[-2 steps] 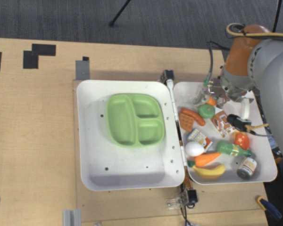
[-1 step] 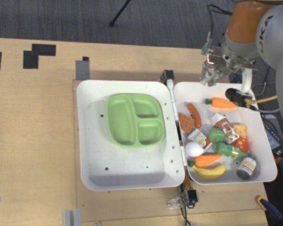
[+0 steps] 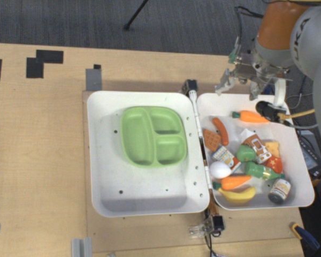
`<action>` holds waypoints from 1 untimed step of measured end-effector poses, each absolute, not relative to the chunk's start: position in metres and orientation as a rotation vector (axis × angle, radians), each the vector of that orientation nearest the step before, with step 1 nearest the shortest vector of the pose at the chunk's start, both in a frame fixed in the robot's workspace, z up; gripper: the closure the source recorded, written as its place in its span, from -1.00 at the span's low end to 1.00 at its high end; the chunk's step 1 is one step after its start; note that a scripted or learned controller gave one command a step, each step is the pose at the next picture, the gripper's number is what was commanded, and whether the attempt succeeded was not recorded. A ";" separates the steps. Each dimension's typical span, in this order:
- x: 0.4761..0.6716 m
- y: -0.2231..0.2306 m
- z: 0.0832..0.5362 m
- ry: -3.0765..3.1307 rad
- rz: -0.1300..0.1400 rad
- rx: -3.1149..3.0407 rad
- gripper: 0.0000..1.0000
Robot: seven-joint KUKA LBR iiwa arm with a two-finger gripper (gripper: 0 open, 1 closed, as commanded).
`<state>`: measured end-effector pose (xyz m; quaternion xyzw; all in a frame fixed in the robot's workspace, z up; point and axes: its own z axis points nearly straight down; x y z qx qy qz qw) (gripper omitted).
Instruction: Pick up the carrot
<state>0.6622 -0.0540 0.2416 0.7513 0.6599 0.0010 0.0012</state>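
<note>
While the gripper (image 3: 241, 84) hangs above the far edge of the right bin (image 3: 305, 189), I cannot tell its state. In this bin I see the carrot (image 3: 250, 116) near the far wall, a banana (image 3: 237, 195) and an egg (image 3: 220, 170). The left bin (image 3: 99, 143) holds a green tray (image 3: 152, 135). I cannot read the labels.

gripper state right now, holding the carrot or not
gripper: open, holding nothing, above the right bin's far edge; carrot lies in the bin.
</note>
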 end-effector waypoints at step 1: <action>0.609 -0.152 0.173 2.266 -0.001 2.174 -1.00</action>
